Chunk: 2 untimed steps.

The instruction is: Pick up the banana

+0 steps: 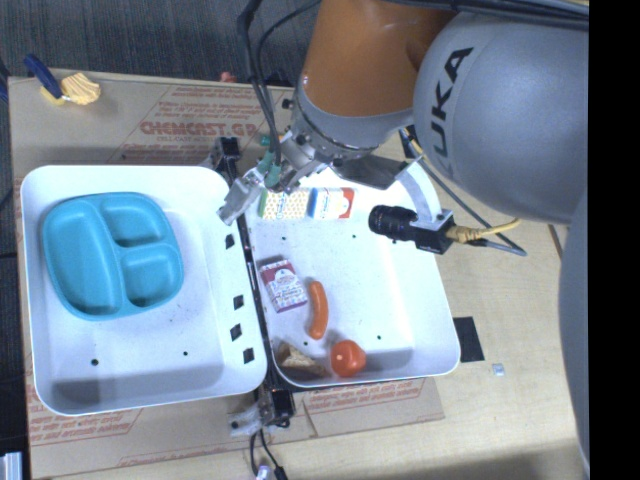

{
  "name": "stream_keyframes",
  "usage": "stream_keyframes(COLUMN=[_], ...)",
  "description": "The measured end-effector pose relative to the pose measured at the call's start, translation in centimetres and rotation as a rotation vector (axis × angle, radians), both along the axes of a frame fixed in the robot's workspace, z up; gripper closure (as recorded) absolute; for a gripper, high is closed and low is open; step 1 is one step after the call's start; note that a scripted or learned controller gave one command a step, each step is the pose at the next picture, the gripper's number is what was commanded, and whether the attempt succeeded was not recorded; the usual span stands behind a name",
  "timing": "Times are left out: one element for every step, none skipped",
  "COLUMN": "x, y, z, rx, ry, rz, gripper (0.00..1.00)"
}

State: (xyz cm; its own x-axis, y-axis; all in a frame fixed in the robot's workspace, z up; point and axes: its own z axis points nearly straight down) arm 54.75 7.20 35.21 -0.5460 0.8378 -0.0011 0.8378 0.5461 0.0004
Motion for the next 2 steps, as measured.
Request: stream_keyframes(x=[-2.9,-6.5], y=[6.4,2.5], z=[-3.1,14.0], rx=[-0.001,0.001], ry=[0.006,-0.001], rz=[-0.461,-0.404], gripper=[0.00,0.00])
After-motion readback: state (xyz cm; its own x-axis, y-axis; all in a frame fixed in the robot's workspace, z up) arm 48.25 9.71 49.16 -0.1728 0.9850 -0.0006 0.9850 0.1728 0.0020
